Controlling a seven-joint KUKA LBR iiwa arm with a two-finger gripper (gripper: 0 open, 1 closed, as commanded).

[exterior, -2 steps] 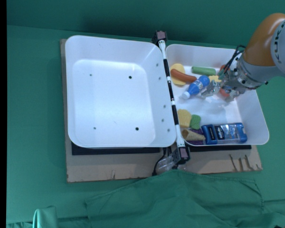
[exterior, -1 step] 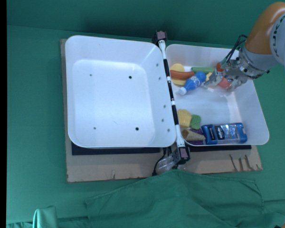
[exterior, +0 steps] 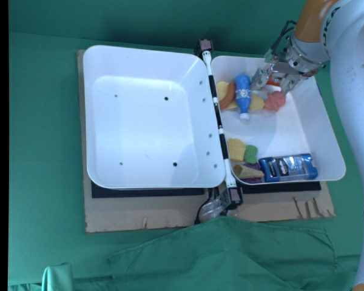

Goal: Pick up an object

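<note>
Pink object (exterior: pixel 276 100) directly under gripper (exterior: pixel 272 87), far end of right bin (exterior: pixel 327 144); blue bottle (exterior: pixel 243 94) just left. Finger state: cannot tell.

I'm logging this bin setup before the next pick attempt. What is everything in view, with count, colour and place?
Bins: two, white, side by side on the bench.
Bottle: one, blue, far end of the right bin.
Soft pieces: a few, yellow and orange, beside the bottle.
Pink piece: one, just below the pincer.
Pack: one, blue, near corner of the right bin.
Small pieces: a few, yellow and green, left of the pack.
Cloth: green, in front of the bench.
Arm: one, grey with an orange band, from the right.
Pincer: one, over the right bin's far end.
</note>
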